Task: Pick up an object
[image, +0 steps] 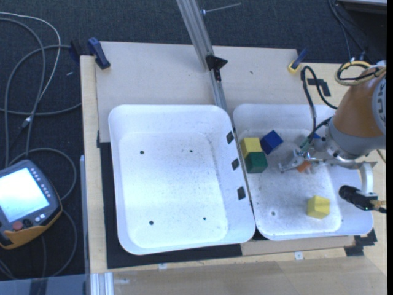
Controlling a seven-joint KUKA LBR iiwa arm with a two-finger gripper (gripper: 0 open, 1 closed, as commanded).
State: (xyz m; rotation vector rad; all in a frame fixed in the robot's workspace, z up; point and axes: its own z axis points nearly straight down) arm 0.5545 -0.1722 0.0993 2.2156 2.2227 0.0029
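Grey arm point(353, 137), orange band above wrist, black cables looped alongside, small metallic hand point(293, 162)

I am looking down on a robotics lab bench point(153, 66), a pale board clamped at its corners and standing on dark carpet. Two shallow white bins point(123, 128) sit side by side on it, with a grey and orange industrial arm point(359, 112) reaching in from the right. Loose cables point(37, 72) trail over the floor beside a handheld control pendant point(24, 204) with a lit screen, and a slanted metal pole point(193, 23) crosses the bench.
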